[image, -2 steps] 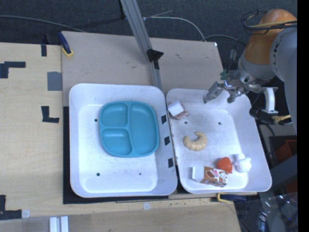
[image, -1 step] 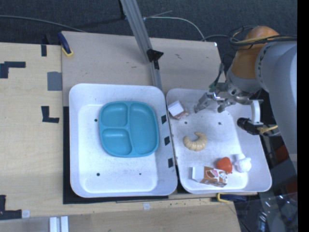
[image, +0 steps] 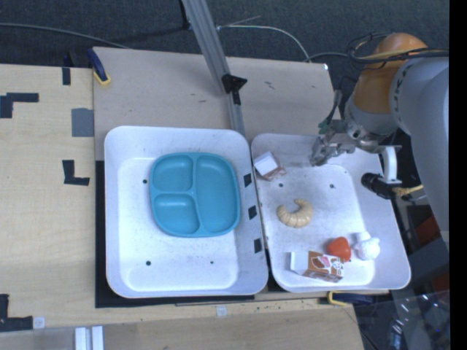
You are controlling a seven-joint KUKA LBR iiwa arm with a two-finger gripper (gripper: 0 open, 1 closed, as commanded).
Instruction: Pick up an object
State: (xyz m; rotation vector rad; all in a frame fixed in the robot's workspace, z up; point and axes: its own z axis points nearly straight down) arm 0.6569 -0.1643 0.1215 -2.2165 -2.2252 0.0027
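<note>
Two white bins sit on our tabletop (image: 175, 86); the croissant (image: 295, 214) lies loose in the right bin (image: 379, 268), easy to take. We hold the gripper (image: 321, 154) at the bin's far edge, and we cannot tell how its jaws stand.

Robotics lab: grey KUKA arm (image: 408, 93) over a taped plywood bench (image: 160, 93) holding two white bins (image: 124, 195), loose cables (image: 270, 31), dark carpet.
</note>
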